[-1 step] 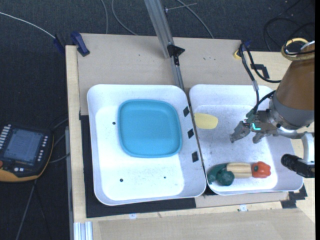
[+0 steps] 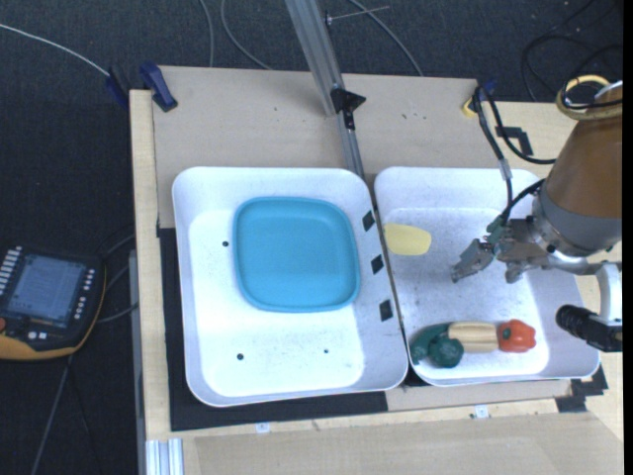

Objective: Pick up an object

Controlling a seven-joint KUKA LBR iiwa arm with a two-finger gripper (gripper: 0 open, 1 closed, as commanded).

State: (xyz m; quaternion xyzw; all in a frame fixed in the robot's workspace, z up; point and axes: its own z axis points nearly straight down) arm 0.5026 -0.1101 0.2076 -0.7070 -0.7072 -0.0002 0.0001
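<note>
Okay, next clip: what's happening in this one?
A robot arm reaches in from the right, its gripper open over the bare floor of the right bin, holding nothing. A yellow piece lies to its left near the divider, and a green item, a tan stick and a red item line the near edge. The left bin holds a blue plate.

Matt, pale wood-look tabletop point(image 2: 257, 117); two smooth white plastic bins point(image 2: 198, 265), speckled; a glossy blue plastic plate point(image 2: 297, 253); a brushed metal pole point(image 2: 312, 28).
</note>
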